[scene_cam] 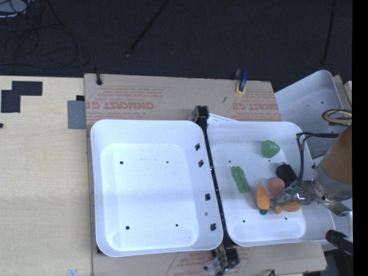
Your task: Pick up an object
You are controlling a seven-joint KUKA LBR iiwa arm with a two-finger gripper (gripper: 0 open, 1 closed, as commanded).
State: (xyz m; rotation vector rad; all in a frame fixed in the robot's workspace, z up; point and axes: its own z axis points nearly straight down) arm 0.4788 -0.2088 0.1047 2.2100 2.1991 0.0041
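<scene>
Camera view: the cardboard (172,96) carries upside-down print, roughly "CHEMCAST GP". The right bin (270,230) holds a green lump (270,149), a green stick (240,179), an orange carrot shape (263,197), a peach ball (275,184) and a small orange piece (290,207). The arm (339,160) reaches in low; the gripper (287,198) sits between ball and small piece, open or closed I cannot tell.

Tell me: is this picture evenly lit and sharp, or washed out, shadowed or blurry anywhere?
In the camera view the left bin has a bright, nearly washed-out rim and a soft grey shade over its lower floor; in the same view the orange piece and its neighbours in the right bin look soft-edged, the gripper beside them blurry, the ground beyond the bench dark.
</scene>
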